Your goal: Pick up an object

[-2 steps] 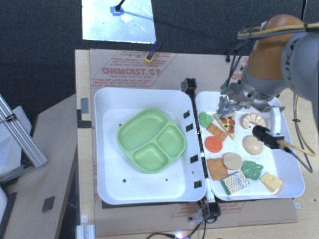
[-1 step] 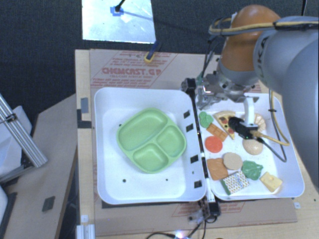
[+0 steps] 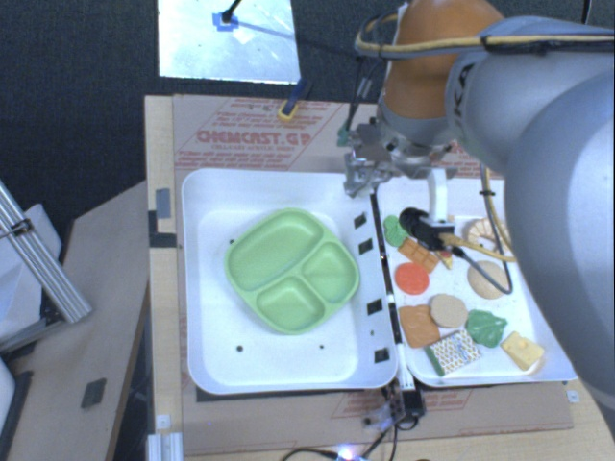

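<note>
My gripper (image 3: 359,179) hangs at the back of the bench, over the divider where the two white bins meet. Nothing is visible in it. The right bin (image 3: 538,368) holds several toy food pieces. Closest to the gripper, just to its lower right, are a small green piece (image 3: 393,229) and an orange ridged piece (image 3: 419,254). Further forward lie a red disc (image 3: 412,279), a tan round piece (image 3: 448,310), an orange chunk (image 3: 418,326), a green leaf (image 3: 485,327), a checkered packet (image 3: 454,353) and a yellow wedge (image 3: 523,351).
A green divided plate (image 3: 291,270) lies in the middle of the left bin (image 3: 207,353). A beige oval (image 3: 488,279) and a pale ring-shaped piece (image 3: 479,230) sit on the right bin's far side, partly under the arm. The big grey arm covers the upper right.
</note>
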Robot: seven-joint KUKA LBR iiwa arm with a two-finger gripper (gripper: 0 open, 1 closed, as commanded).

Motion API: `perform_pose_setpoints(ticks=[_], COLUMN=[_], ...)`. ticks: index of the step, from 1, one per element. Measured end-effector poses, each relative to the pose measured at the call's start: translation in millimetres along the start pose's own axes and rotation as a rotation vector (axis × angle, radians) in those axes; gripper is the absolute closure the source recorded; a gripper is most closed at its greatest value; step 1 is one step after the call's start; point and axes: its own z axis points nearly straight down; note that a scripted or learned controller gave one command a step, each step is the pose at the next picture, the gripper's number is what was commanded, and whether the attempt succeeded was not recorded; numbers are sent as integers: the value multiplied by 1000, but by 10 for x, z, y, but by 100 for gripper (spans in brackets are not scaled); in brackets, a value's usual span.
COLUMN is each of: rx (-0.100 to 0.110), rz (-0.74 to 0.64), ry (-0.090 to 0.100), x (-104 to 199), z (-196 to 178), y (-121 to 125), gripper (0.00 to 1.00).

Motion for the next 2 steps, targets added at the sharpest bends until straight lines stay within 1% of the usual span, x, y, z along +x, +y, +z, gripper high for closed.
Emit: perform_pose_setpoints(ticks=[1, 2], rx=[2, 1], rz=[2, 4], ry=[-2, -4], x=[294, 295], z=[-17, -34], y=[90, 129], gripper=[100, 100])
